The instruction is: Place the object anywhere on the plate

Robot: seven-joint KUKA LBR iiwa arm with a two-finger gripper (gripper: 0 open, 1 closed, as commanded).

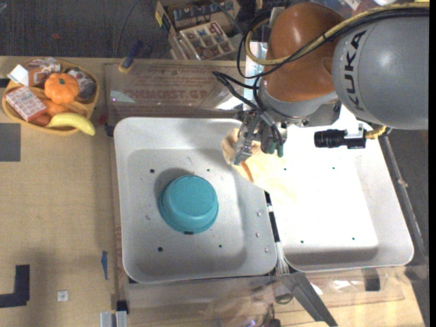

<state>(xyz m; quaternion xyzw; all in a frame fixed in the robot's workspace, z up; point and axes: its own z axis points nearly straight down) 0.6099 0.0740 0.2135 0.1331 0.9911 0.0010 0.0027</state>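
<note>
Upper left: a basket [48,104] of toy food is seen on the bench. Left bin [136,251]: a teal plate [189,203], upside down, is shown at centre. Centre, at the bins' shared edge: the gripper [257,142] is poised over a pale tan object [235,148]; how far it is opened cannot be told. Upper right: the arm [340,53] is seen.

A tan wooden bench [54,203] bears a fruit basket [49,95] beside dark floor [75,16].

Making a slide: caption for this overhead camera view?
KUKA arm's gripper hovers at the bins' divide; teal bowl sits upside down in left bin.
</note>
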